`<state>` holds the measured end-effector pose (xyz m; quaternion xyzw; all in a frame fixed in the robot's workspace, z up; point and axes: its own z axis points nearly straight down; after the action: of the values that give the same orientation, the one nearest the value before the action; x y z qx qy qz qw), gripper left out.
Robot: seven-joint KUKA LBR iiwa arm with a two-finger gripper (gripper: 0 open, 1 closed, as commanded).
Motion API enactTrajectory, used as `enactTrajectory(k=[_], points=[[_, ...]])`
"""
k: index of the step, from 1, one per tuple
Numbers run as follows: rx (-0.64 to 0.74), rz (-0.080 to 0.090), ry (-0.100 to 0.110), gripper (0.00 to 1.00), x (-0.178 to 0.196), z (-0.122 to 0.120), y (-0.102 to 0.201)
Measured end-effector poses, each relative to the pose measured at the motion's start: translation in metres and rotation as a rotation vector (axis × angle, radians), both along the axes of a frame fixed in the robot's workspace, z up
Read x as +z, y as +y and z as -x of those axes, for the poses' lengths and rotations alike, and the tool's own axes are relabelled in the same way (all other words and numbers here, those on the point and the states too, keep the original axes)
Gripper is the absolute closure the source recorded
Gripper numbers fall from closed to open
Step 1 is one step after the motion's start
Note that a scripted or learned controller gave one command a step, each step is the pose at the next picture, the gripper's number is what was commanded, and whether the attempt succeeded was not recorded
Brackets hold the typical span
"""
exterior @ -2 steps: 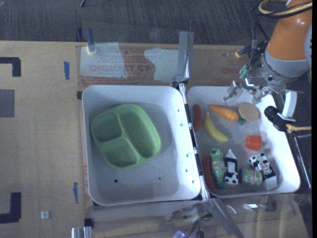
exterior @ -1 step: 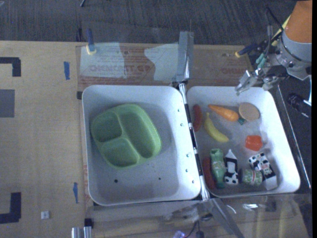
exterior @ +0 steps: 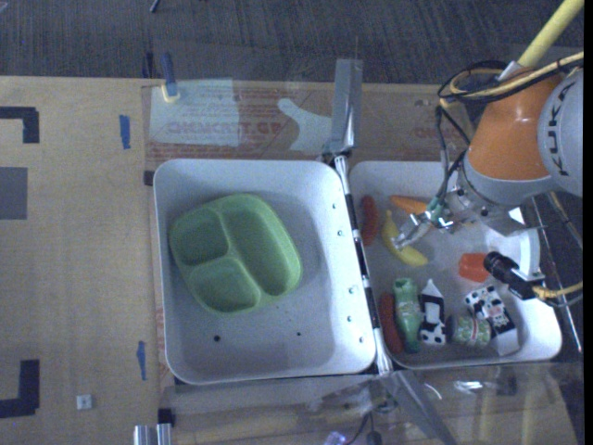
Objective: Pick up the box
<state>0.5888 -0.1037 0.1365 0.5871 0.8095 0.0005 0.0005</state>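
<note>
1. Box (exterior: pixel 432 315): small carton with black-and-white cow pattern, upright in the right bin (exterior: pixel 547 341), near its front wall, about mid-width.
2. Neighbours: green bottle-shaped item (exterior: pixel 406 310) just beside it on the left, a red piece (exterior: pixel 387 320) beyond that against the bin's left wall. On the right, a small greenish item (exterior: pixel 471 331), then a second cow-patterned carton (exterior: pixel 488 308).
3. Rest of the right bin: orange block (exterior: pixel 473 267) mid-bin, yellow banana-shaped item (exterior: pixel 402 242) and a red sausage-shaped item (exterior: pixel 370 219) towards the back left, orange carrot-shaped piece (exterior: pixel 408 204) at the back.
4. Gripper (exterior: pixel 408 236): over the back-left part of the right bin, above the yellow item, well apart from the box. Nothing visibly between the fingers; can't tell whether the jaws are spread or closed.
5. Arm (exterior: pixel 519 146): enters from the right, orange band above the bin's back right.
6. Left bin (exterior: pixel 176 341): holds a green compartment tray (exterior: pixel 234 253), lying flat.
</note>
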Motion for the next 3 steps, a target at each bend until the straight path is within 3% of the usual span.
enactTrajectory(k=[1,2,3], points=[[-0.105,0.0,0.0,0.0,-0.036,0.067,0.001],[-0.495,-0.001,-0.003,0.0,-0.05,0.066,0.008],[-0.497,-0.001,-0.006,1.0,-0.039,0.065,0.007]])
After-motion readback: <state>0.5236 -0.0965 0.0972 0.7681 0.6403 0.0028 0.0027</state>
